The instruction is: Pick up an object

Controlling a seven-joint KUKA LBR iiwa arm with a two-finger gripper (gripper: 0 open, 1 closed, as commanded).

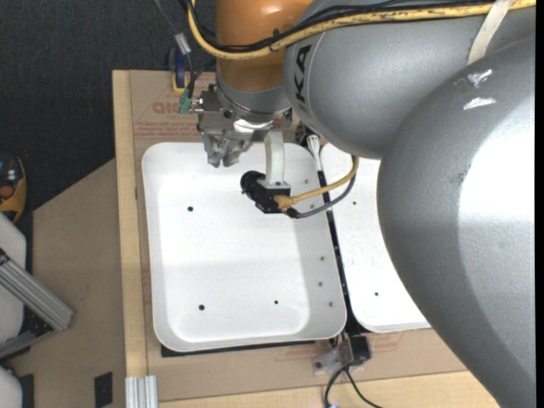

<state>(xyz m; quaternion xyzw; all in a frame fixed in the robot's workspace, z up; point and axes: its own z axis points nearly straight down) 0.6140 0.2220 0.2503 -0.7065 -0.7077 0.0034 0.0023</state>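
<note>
At the near edge of the bench (pixel 229 372), a small black plug (pixel 355 348) with a thin cable lies just in front of the gap between the two bins. A grey metal profile (pixel 38 300) lies off the bench's near left corner.

The left bin (pixel 170 253) sits on the brown board, and its floor shows a few small dark dots (pixel 201 307) near the near edge and the left wall. The right bin (pixel 374 262) touches it along the shared edge. The grey arm (pixel 442 143) covers most of the right bin.

Towards the far edge of the left bin, a black piece (pixel 257 190) joined to a yellow cable (pixel 319 191) sits above or on the floor, close to the middle of that edge. I cannot tell whether it is a loose object or part of the arm's wiring. A white upright strip (pixel 274 158) stands just behind it.

The gripper (pixel 223 153) hangs over the far edge of the left bin, to the left of the black piece and apart from it, below the orange band (pixel 263 15). Nothing shows in its grasp, and I cannot tell whether it is apart or together.

Beyond it, blue and green fittings (pixel 181 75) sit by the bench's far left corner.
</note>
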